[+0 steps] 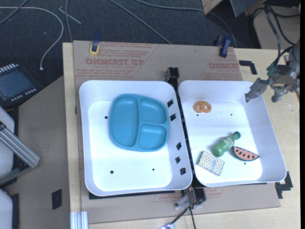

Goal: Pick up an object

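The end effector (266, 90) sits at the right edge of the frame, above the upper right corner of the right bin (267, 142), with its two fingers spread apart and nothing between them; it is open and empty. The right bin holds four candidates: a pretzel (202, 107) near its upper left, a green bottle (224, 144) lying tilted at mid-bin, a watermelon slice (246, 153) just right of the bottle's base, and a patterned packet (211, 162) just below and left of the bottle, apparently touching it. The left bin (95, 142) carries a blue divided plate (139, 122), well apart from the end effector. Assessment: the task stands at the approach step; no item is grasped or lifted. The next move calls for travel down and left into the right bin, then a descent over one chosen item. The pretzel lies alone and offers clear access; the bottle, slice and packet are crowded, so a grasp there risks nudging neighbours.
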Controlling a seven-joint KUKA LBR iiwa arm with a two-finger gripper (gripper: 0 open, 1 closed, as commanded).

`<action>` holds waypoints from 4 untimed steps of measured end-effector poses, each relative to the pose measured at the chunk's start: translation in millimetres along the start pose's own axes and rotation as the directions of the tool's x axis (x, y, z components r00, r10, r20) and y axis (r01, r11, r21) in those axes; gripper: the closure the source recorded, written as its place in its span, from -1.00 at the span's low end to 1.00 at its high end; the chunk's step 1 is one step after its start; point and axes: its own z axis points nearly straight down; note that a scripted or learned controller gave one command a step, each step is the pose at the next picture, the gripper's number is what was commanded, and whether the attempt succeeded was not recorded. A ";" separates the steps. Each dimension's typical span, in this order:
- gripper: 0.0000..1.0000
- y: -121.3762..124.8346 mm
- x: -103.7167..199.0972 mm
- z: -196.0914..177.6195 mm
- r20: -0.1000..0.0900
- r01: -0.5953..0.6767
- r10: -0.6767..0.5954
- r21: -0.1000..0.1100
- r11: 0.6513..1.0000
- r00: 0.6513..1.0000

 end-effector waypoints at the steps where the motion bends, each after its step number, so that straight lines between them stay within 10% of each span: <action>1: -1.00 2.2 0.5 -6.7 0.003 0.003 -0.003 -0.012 1.000 1.000; 4: -1.00 -11.4 4.0 148.3 0.000 0.003 -0.003 -0.006 1.000 1.000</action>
